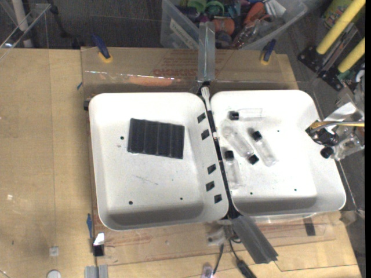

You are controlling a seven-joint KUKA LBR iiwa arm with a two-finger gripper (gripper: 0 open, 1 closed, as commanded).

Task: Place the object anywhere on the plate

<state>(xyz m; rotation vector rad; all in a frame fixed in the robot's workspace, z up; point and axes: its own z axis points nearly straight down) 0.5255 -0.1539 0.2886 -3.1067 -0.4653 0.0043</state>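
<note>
The gripper sits at the right bin's right rim; I cannot tell its state. To its left lie clear vials with black caps, probably light, stiff, slippery. Grasp one across its body, near the cap. Far left, the dark ridged plate rests in the left bin.

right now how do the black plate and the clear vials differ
The black plate is one dark, flat, ribbed rectangle lying in the left bin. The clear vials are several small see-through tubes with black caps, scattered at different angles in the right bin. Both rest on white bin floors.
</note>
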